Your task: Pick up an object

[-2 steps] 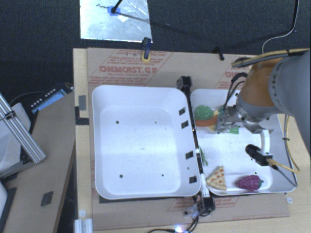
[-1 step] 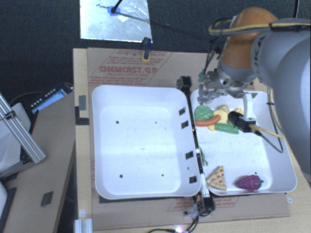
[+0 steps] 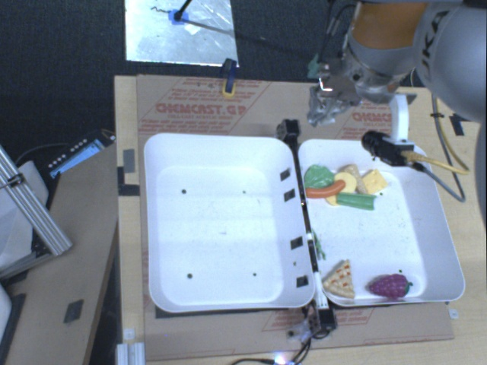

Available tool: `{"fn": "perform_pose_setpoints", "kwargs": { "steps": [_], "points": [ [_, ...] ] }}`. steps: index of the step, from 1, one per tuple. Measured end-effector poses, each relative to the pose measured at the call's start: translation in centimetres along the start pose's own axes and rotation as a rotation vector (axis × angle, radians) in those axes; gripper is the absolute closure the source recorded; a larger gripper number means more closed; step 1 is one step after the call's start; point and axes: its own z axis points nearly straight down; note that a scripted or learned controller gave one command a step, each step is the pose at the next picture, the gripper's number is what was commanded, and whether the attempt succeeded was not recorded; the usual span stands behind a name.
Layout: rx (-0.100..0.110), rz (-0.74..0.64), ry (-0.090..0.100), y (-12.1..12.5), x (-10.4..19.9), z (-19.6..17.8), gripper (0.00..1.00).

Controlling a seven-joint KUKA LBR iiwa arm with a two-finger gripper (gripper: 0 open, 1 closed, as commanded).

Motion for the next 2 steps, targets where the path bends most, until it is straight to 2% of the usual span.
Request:
{"fn": "perform_pose_setpoints", "kwargs": {
  "steps": [1,2],
  "points": [
    [0.000,0.003,0.000,-1.9,3.7,-17.7,1.00],
    [0.035,0.004,-0.005,-10.1,10.1,5.9,1.00]
  ]
}}
